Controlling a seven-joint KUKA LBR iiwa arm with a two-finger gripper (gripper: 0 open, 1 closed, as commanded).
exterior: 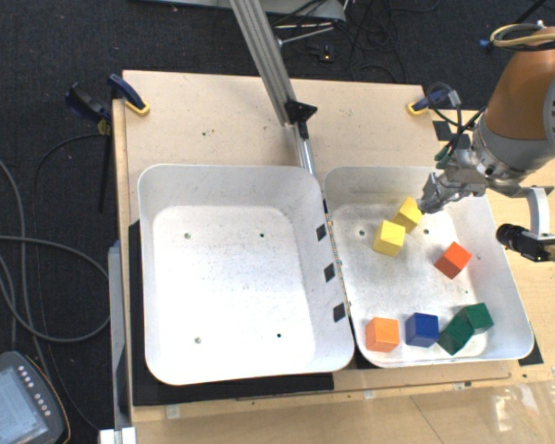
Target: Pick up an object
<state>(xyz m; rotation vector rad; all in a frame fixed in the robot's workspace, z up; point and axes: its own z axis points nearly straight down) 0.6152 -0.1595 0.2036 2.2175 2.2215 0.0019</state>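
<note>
The right bin [499, 248] holds several small blocks. Two yellow blocks lie near its upper middle, one [409, 213] just left of my gripper [432, 200] and one [388, 237] a little lower left. A red-orange block [452, 260] sits to the right, an orange block [382, 333], a blue block [423, 329] and two green blocks [467, 326] lie along the front wall. My gripper hangs low over the bin's back right part, its tip close beside the upper yellow block. Nothing shows between its tips.
The left bin [166, 202] sits beside the right one on the wooden bench [213, 118]. A slanted metal pole [264, 49] runs from the top down to the gap between the bins. Clamps [129, 95] hold the bench's back corners.
</note>
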